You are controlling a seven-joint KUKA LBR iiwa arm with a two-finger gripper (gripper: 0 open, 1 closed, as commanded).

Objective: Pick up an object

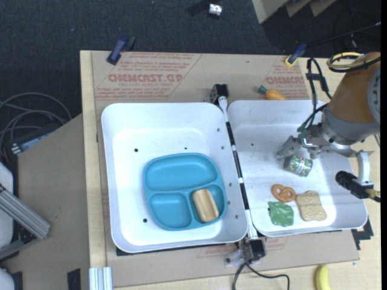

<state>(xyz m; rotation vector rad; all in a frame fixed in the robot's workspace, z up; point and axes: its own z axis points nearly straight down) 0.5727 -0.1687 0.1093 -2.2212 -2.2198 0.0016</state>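
Note:
My gripper [300, 151] hangs low over the middle of the right bin [260, 125], with the orange-banded wrist behind it to the right. Directly under it, touching or nearly touching, lies a small green and silver can [300, 165], tilted on its side. Closer to the front of this bin sit a brown pretzel [283, 193], a green flat piece [280, 214] and a tan cracker-like slab [311, 206]. In the left bin [121, 132] a blue divided plate [178, 174] holds a tan bread roll [205, 204] in its front right compartment.
Clips [221, 92] join the two bins at the back and front of their shared wall. An orange object [273, 93] lies on the cardboard behind the right bin. A yellow item [322, 278] sits at the bench's front right. Cables run behind the arm.

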